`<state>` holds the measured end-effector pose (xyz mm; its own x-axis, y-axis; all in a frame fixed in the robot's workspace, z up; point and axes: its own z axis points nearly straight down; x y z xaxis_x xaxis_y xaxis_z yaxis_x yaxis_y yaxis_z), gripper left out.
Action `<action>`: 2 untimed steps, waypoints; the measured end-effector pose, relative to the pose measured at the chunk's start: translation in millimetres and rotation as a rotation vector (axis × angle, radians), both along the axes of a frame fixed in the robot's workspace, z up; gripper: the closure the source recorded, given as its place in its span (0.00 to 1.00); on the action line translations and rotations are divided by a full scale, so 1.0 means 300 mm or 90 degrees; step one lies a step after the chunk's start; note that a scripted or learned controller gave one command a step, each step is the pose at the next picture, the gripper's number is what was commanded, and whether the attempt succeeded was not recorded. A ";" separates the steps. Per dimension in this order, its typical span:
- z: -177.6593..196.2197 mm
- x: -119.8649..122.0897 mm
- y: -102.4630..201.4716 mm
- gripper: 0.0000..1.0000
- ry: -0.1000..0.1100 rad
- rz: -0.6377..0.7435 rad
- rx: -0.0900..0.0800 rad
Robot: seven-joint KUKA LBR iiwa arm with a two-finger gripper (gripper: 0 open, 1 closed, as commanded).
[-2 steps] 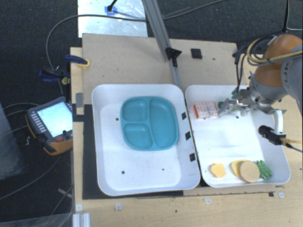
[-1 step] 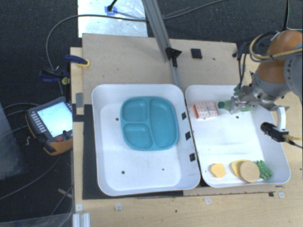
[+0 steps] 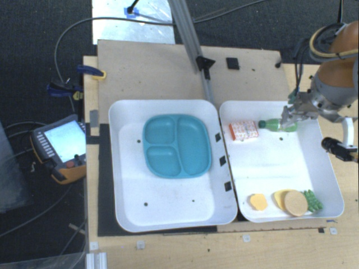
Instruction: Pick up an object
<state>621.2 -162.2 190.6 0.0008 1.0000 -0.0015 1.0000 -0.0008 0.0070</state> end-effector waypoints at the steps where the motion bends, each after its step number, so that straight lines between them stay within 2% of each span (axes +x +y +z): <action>1: 0.123 0.005 0.000 1.00 0.001 0.003 0.000; 2: 0.091 -0.001 0.187 1.00 0.004 0.007 0.002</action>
<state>621.0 -106.0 217.8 -0.0097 1.0000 0.0014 1.0000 0.0097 0.0014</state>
